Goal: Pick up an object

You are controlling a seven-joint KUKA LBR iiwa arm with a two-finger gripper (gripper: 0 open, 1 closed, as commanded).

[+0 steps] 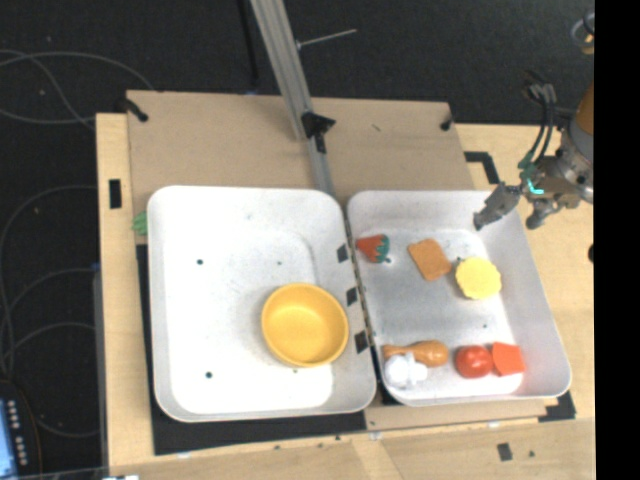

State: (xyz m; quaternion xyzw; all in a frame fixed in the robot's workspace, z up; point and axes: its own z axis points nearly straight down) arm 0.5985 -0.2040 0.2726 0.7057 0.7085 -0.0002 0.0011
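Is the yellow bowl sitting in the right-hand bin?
No, the yellow bowl sits in the left bin, while the right bin holds the small food items.

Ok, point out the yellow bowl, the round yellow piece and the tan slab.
Round yellow plastic bowl (304, 324), camera view, inner floor.
Round yellow piece (478, 278), camera view, top centre.
Flat tan slab (429, 259), camera view, top face.

One fixed camera high above the bench (250, 138), slanting down over both white bins (180, 268), far enough back for both.
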